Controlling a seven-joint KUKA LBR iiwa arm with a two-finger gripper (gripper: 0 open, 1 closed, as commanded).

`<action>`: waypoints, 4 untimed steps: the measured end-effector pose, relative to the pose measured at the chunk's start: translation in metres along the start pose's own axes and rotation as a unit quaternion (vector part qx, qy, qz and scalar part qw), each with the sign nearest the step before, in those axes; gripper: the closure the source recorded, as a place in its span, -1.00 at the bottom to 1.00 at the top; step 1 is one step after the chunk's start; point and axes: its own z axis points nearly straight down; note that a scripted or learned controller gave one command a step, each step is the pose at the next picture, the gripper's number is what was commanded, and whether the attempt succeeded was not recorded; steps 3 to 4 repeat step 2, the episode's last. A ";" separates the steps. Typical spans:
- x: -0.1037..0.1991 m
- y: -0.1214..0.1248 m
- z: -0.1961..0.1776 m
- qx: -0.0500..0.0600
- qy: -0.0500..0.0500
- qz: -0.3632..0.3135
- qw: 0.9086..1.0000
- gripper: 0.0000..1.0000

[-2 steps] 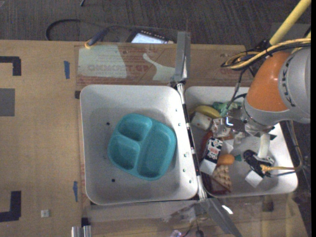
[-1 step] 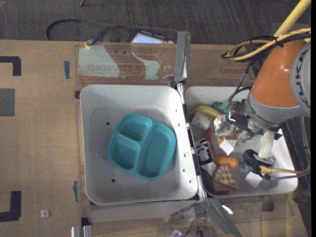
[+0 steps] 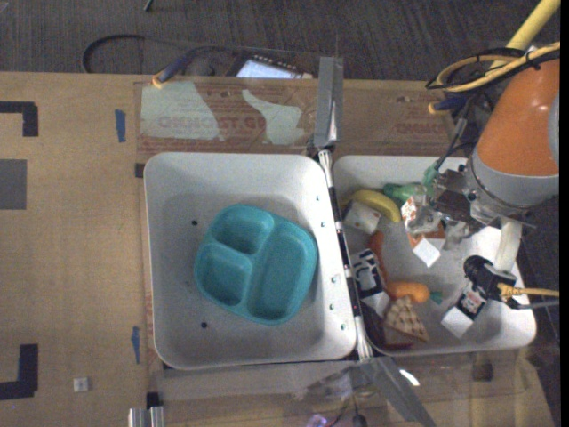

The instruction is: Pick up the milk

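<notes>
1. End effector. My gripper (image 3: pixel 447 213) hangs over the upper middle of the right bin (image 3: pixel 503 324). The wrist housing covers it from above, so I cannot tell whether it is released or clenched. Nothing shows as grasped.

2. Nearest items. A crumpled wrapper (image 3: pixel 412 214) lies just beside the gripper on the view's left. A small white cube (image 3: pixel 427 253) lies just below it. A second cube (image 3: pixel 456 322) sits near the bin's lower edge.

3. Middle items. A carrot (image 3: pixel 378 249) lies left of the first cube, and a banana (image 3: pixel 377 205) lies above the carrot. An orange piece (image 3: pixel 411 291) and a wedge (image 3: pixel 404 320) lie lower down.

4. Task item. I take the black-and-white carton to be the milk (image 3: pixel 365 270), though the print is too small to read. It lies against the right bin's left wall, beside the divider (image 3: pixel 342 238), touching or nearly touching the carrot.

5. Governing relation. From the gripper, the milk lies toward the view's left and lower, across the wrapper and carrot. Its long axis appears to run roughly along the divider. Judgement: the approach calls for travel toward the left wall, then closure across the carton's short side. The wall and the carrot leave little clearance.

6. Far items. The left bin (image 3: pixel 178 203) holds a teal plate (image 3: pixel 258 263), well apart from the milk.
</notes>
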 end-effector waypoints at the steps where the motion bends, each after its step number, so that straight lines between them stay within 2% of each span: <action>1: 0.001 0.000 -0.009 0.000 0.000 -0.001 1.000 1.00; 2: -0.018 -0.007 -0.008 0.001 0.000 -0.077 0.997 1.00; 4: -0.018 -0.007 -0.008 0.001 0.000 -0.077 0.997 1.00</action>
